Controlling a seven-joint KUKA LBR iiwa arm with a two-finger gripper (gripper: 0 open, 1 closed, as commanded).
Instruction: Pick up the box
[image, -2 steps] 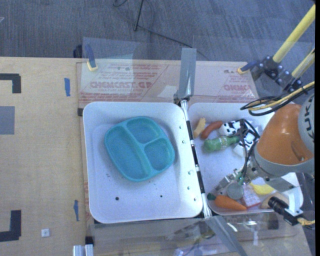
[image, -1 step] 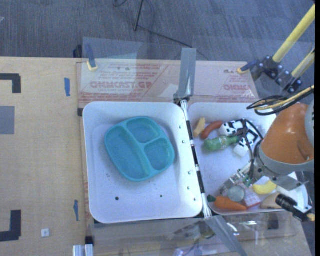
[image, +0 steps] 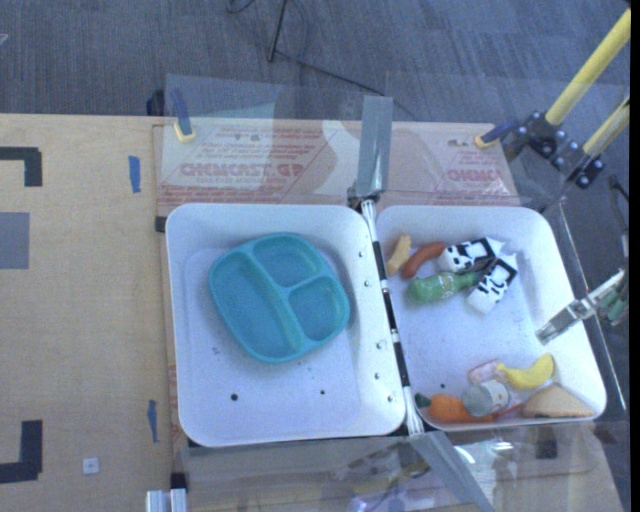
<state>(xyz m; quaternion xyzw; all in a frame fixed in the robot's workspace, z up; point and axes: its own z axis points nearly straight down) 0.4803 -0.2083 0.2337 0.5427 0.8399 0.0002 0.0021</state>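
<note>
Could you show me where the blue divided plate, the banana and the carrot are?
blue divided plate (image: 280, 297), camera view, on its centre ridge.
banana (image: 530, 373), camera view, mid-body.
carrot (image: 449, 407), camera view, on its orange body.

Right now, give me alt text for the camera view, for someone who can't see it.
Two white bins sit side by side: the left bin holds a teal divided plate, the right bin holds toy food and a black-and-white box. The gripper is at the right bin's right rim.

A pale wooden bench (image: 80, 300) fills the left side — black tape marks (image: 25, 165) and small blue tape strips (image: 134, 172) on it. Behind lies grey carpet (image: 120, 50), crossed by thin dark cables (image: 300, 55).
</note>
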